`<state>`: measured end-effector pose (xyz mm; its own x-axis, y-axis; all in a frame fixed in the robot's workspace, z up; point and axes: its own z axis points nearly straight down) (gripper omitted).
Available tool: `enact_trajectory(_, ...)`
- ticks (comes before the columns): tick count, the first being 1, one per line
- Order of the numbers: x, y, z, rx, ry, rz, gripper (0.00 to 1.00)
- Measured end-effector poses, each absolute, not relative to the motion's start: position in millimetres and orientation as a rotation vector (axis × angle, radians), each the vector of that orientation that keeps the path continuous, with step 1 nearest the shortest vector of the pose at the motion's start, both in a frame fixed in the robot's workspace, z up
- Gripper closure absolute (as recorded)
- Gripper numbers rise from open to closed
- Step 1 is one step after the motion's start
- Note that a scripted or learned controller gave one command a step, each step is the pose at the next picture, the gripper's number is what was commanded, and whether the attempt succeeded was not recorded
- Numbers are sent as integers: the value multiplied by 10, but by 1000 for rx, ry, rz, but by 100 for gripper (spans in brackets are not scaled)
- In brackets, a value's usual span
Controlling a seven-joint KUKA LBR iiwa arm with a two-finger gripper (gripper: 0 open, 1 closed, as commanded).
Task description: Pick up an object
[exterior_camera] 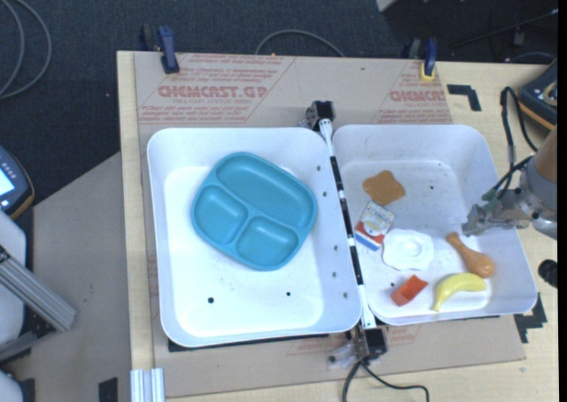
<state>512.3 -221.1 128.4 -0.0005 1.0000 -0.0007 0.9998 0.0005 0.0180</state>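
Left bin (177,294) at frame centre-left, holding only a blue plate (255,211); right bin (469,148) at centre-right, holding the small items: brown toast (384,187), carton (375,225), white egg (408,251), drumstick (470,254), banana (459,288), red piece (409,289). Arm (542,188) in from right edge, gripper (479,220) low over right bin's right side, just above the drumstick; open or closed: cannot tell. Nothing seen held, every item lying in a bin, so pick judged not yet made: grasp and lift both left.
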Motion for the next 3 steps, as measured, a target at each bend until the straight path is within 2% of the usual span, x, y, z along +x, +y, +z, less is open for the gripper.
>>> enact_trajectory(1,5121,-2210,1278,2212,2213,19,0)
enact_trajectory(2,5261,-2181,830,2221,2235,10,0)
enact_trajectory(3,5257,-2209,948,2217,2226,5,100)
